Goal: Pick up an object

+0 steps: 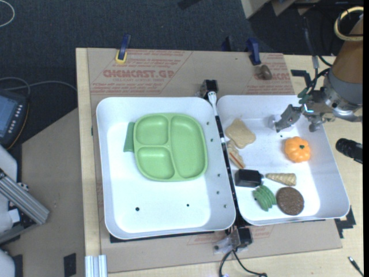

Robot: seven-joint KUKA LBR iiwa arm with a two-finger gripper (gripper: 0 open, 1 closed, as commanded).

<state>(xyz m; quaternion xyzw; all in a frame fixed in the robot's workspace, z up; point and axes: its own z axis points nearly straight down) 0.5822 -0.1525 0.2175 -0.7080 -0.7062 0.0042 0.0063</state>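
My gripper (298, 122) hangs over the back part of the right bin (328, 180), open, with nothing between its fingers. One grey finger (285, 119) points left and the other stands near the bin's right wall. An orange toy pumpkin (297, 149) lies just in front of the gripper, apart from it. Left of it lies a tan bread slice (240, 133) with a thin striped strip (234, 156) beside it. Toward the front sit a black block (248, 178), a pale cone (281, 179), a green leafy piece (264, 197) and a brown round cookie (290, 201).
The left bin (115, 183) holds a green divided plate (170, 146). A black ridge (222, 154) separates the two bins. Clamps (121, 51) stand at the cardboard's back edge. The grey arm (346, 74) comes in from the right.
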